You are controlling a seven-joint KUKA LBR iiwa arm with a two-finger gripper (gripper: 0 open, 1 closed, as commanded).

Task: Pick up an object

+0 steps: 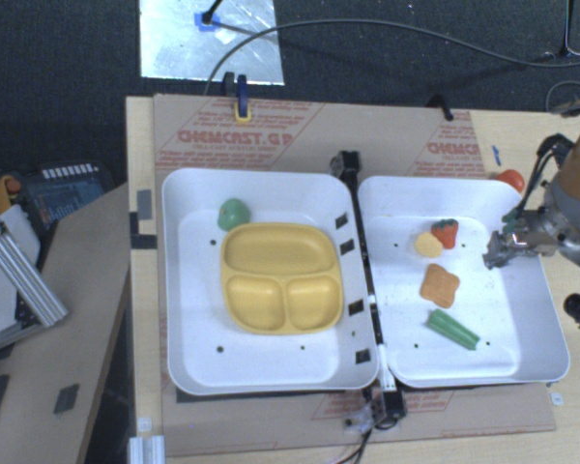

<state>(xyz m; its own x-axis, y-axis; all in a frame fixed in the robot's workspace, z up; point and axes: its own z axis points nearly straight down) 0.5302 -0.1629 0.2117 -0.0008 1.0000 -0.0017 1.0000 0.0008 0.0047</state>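
Note:
The right bin (536, 356) holds several small toy foods: a red strawberry-like piece (447, 232), a yellow round piece (427, 246) touching it, an orange square cracker (440, 285) and a green stick-shaped piece (452, 329). My gripper (497, 252) hangs over the right part of that bin, to the right of the red piece and apart from all of them. Nothing shows between its fingers.
The left bin (188, 351) carries a yellow three-compartment tray (280, 276) and a green round piece (234, 213) at the tray's upper left. An orange-red object (510, 177) lies just outside the right bin's far corner. A black divider (360, 278) runs between the bins.

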